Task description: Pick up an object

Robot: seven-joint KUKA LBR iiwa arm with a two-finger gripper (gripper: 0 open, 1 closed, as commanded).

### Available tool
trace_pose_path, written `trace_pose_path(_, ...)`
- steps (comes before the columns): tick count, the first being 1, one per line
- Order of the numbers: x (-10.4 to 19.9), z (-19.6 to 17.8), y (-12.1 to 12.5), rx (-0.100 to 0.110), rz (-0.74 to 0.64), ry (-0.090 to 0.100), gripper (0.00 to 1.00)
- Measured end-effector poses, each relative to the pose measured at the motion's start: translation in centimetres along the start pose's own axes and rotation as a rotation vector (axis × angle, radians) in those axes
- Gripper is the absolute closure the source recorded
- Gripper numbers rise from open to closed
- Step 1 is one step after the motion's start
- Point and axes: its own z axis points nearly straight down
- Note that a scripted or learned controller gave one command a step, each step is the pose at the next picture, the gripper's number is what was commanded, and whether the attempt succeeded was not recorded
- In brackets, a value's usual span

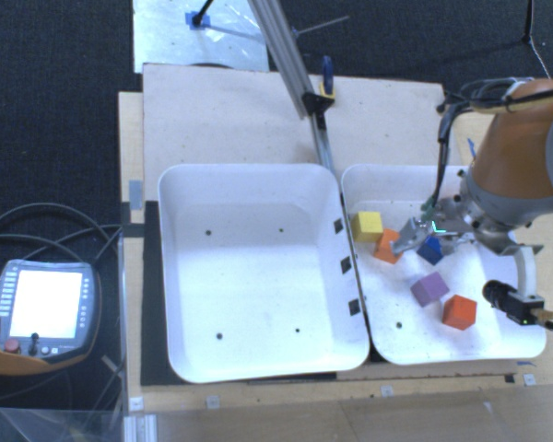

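Heads up, the gripper is down in the right bin, parked in the tightest spot in there. It sits right between the orange block on one side and the blue block on the other, with the yellow block just beside the orange one. Honestly you can't tell from this angle how far the jaws are apart or whether anything is between them, the metal bits blur together, so don't count on a grab yet.

What could bite you: with blocks packed that close, a finger could land on top of one or wedge between two, and you'd just shove them around instead of closing on one. The orange block is also near the bin's left wall, so it could get pushed up against it and pinned there. A corner pinch on a tilted block would likely slip on the lift.

Bin rundown: the right one has five blocks, those three up by the gripper plus a purple block and a red-orange block sitting apart lower down, way easier targets imo. The left bin has nothing but a few dark specks on the floor
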Motion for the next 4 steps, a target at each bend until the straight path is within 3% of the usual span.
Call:
trace_pose_path(1,0.0,-0.2,0.1,-0.004,0.002,0.0,0.0)
trace_pose_path(3,0.0,11.3,-0.4,0.001,0.003,0.0,0.0)
trace_pose_path(4,0.0,9.9,-0.2,-0.005,0.001,0.0,1.0)
